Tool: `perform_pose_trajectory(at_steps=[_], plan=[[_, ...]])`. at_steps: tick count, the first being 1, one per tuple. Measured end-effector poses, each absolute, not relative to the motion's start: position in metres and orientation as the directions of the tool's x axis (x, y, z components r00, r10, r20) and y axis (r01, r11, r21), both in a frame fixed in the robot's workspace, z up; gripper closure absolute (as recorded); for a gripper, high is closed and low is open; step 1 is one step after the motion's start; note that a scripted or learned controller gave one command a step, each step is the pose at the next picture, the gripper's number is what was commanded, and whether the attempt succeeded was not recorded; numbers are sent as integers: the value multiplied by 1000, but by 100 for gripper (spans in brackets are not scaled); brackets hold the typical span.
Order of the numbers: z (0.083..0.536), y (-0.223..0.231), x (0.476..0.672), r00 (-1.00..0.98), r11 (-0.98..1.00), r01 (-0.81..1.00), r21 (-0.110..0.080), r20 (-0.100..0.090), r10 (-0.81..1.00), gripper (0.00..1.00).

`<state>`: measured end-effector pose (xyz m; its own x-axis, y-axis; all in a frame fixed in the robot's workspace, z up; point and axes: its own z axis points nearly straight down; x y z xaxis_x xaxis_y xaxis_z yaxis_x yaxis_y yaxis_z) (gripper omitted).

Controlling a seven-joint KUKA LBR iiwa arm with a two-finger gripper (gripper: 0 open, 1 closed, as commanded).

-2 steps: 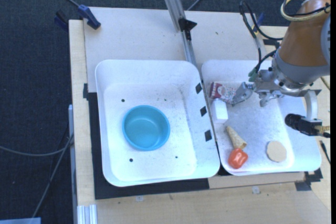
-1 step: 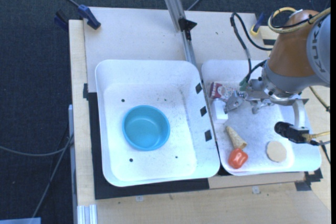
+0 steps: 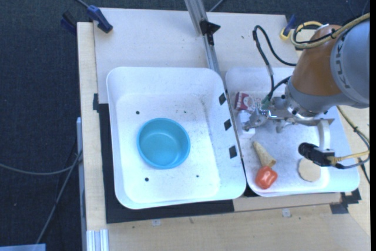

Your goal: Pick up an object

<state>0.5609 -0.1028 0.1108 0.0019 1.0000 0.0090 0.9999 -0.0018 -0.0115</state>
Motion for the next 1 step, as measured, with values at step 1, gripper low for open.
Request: perform_pose_trajectory(at_steps=[1], plan=[[105, -101, 564, -2, 2, 1000, -9, 14, 1000, 0]])
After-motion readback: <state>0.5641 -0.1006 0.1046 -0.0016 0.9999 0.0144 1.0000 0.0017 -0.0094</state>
